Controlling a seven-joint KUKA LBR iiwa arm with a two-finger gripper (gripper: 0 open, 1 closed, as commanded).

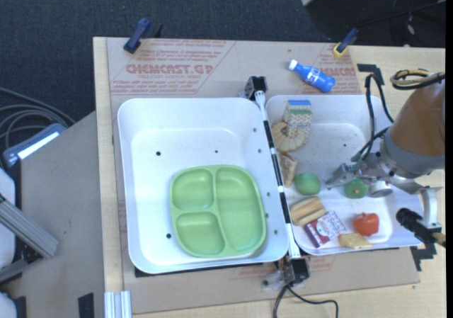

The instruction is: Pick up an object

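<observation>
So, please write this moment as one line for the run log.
arm: over right bin | gripper: low, at green round object | grasp: cannot confirm | left bin: green divided tray

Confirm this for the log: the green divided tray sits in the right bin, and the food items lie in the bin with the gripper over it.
Not quite. The camera view shows the green divided tray in the left bin, not the right one. The rest holds: the food items, such as the green ball and the tomato, lie in the right bin, where the gripper is.
</observation>
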